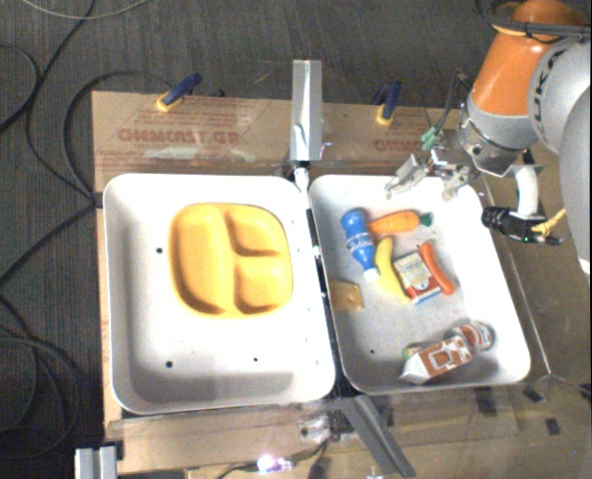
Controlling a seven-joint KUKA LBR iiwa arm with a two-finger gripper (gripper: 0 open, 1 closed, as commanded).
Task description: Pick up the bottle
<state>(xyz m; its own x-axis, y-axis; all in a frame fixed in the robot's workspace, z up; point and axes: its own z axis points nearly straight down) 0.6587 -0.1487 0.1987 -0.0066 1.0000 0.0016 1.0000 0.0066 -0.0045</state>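
Note:
A small blue bottle (356, 236) with a white label lies in the right bin (495, 267), near its upper left, beside a carrot (399, 223) and a banana (385, 257). A second bottle (449, 351), clear with an orange-and-white label, lies on its side near the bin's front right corner. My gripper (430, 174) hangs over the bin's far rim, up and to the right of the blue bottle and apart from it. Its fingers (407, 178) are spread open with nothing between them.
The right bin also holds a small white-and-orange box (412, 273), a red-orange stick-like item (438, 267) and a tan square piece (347, 295). A yellow divided tray (232, 257) lies in the left bin (136, 297). A metal post (306, 108) stands behind the bins.

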